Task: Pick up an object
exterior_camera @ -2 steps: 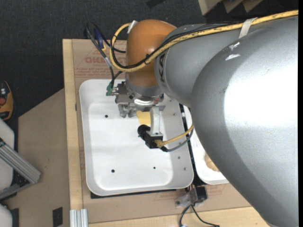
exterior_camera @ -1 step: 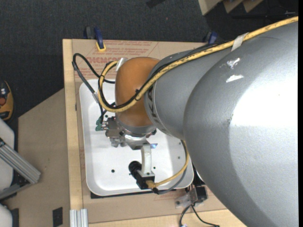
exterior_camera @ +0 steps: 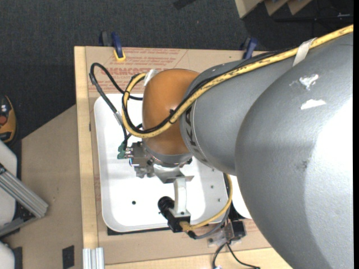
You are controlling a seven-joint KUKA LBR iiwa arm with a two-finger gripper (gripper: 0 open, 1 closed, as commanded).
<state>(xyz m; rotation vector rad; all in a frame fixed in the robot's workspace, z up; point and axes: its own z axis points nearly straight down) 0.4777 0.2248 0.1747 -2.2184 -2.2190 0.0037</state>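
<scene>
The grey arm (exterior_camera: 269, 128) hides much of 1 white bin (exterior_camera: 115, 206). Whether its gripper (exterior_camera: 145, 164), mid-bin, is open or closed cannot be told.

A white bin (exterior_camera: 109, 167) sits on a wooden table (exterior_camera: 84, 150). A thick grey robot arm (exterior_camera: 269, 139) reaches in from the right and covers most of the bin, with its orange band (exterior_camera: 165, 111) hanging over the middle. Bare bin floor shows along the left side and toward the near left corner, open from above. A black cable (exterior_camera: 93, 70) and a yellow cable (exterior_camera: 125, 111) loop over the far left corner. Two clamps (exterior_camera: 116, 46) grip the table's far edge, apart from the bin.
</scene>
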